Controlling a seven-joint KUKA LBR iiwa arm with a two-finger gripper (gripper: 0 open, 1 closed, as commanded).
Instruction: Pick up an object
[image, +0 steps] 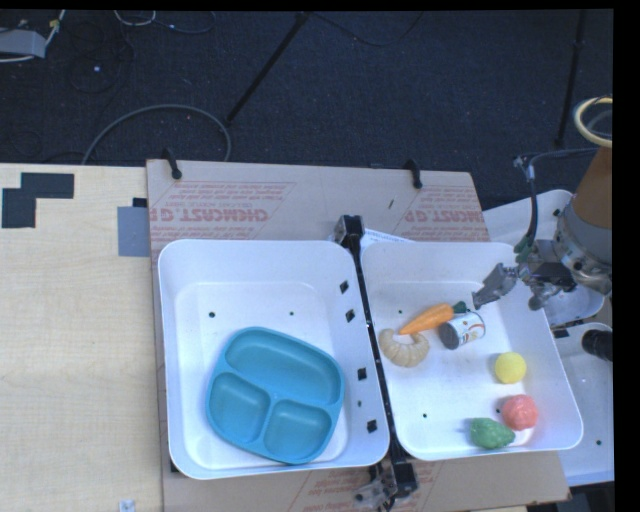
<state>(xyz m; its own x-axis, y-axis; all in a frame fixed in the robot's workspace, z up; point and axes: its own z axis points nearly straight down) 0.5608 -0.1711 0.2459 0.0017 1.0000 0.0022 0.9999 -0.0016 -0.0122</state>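
White bins sit side by side on the table (70, 350): the left bin (185, 290) carries a blue tray (274, 393); the right bin (550, 400) carries a carrot (428, 319), can (462, 329) and yellow ball (510, 367). The end effector (497, 284) hovers over its upper right; its grip state is unclear.

The pale wooden worktop (70, 340) carries a brown cardboard sheet (300, 205) printed with red lettering, on which two shallow white bins sit touching side by side, the left bin (185, 300) toward nine o'clock and the right bin (560, 400) toward three o'clock.
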